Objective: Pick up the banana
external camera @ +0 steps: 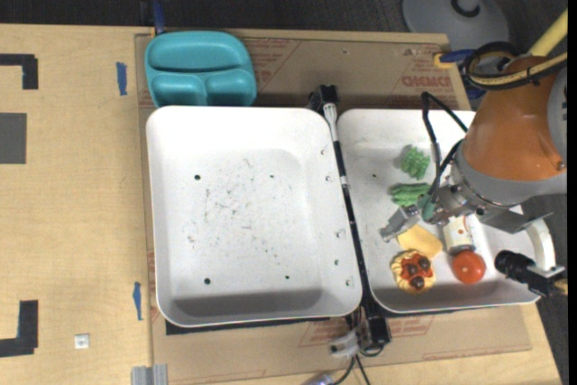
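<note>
In the camera view, the two-finger gripper (407, 218) is seen low in the right-hand shallow white bin (370, 149), among a tight cluster of toy food. Its grey fingers appear spread apart, with nothing visibly between them, so no grasp can be claimed. The pale yellow flat piece (420, 239) lying just beside and below the fingertips is taken to be the banana, though its shape is too small to be confirmed.

Several risks are judged from this layout. The green leafy toy pieces (411, 176) lie touching or just beside the fingers, so one could be pinched instead of the yellow piece. The round yellow toy with red spots (413, 271) and the small red tomato-like ball (468, 266) sit near the target and could be nudged or dragged if the fingers are closed off-centre. The yellow piece looks flat and low, so it could slip out or be pushed along the bin floor. The left-hand white bin (180, 194) and the teal plastic divided tray (200, 68) are well apart and pose no hazard.
</note>
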Controlling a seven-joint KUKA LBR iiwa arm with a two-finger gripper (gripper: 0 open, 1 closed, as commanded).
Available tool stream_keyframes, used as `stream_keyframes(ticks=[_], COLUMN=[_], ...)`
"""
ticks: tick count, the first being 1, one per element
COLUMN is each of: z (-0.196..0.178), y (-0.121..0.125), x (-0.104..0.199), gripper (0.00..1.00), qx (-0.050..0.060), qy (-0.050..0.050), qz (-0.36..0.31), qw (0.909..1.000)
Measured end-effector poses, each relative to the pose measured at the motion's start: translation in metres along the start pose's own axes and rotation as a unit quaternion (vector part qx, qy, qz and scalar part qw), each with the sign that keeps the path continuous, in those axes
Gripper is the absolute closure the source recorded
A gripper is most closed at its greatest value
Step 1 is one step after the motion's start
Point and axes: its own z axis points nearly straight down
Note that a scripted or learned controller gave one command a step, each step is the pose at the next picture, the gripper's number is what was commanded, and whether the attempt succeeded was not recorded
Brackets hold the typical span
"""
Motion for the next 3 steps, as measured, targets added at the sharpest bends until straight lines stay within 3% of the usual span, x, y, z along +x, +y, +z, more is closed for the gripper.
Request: stream_keyframes(ticks=[1,2,3], z=[0.091,0.081,0.007], y=[0.036,0.037,0.0], x=[-0.057,-0.057,0.022], gripper=[0.0,1.0,1.0], qx=[0.0,-0.002,0.0], qy=[-0.001,-0.001,0.0], qz=[-0.044,-0.044,-0.113], qw=[0.999,0.999,0.9936])
